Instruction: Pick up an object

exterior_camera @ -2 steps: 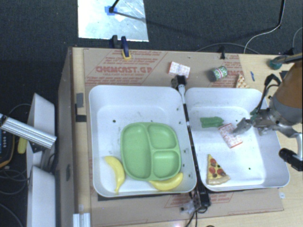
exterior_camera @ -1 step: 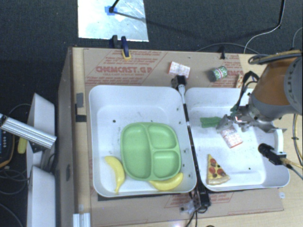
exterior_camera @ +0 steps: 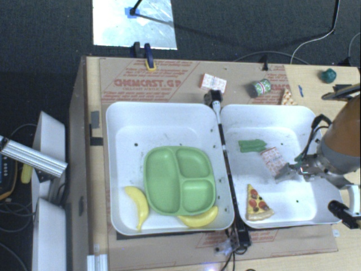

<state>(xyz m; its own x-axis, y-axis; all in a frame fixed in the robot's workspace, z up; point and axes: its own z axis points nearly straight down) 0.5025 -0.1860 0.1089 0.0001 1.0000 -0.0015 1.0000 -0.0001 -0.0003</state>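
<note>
Just left of the pincer (exterior_camera: 286, 172), a red-printed packet (exterior_camera: 272, 160), touching.

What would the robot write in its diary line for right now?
gripper: low in right bin | touching: small red-printed packet | grasp: unclear | pizza slice: untouched

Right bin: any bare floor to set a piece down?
Right bin: bare floor along the far wall behind the green block, and right of the pizza slice near the front wall. Crowded mid-bin, where the tool sits by the pink card.
</note>
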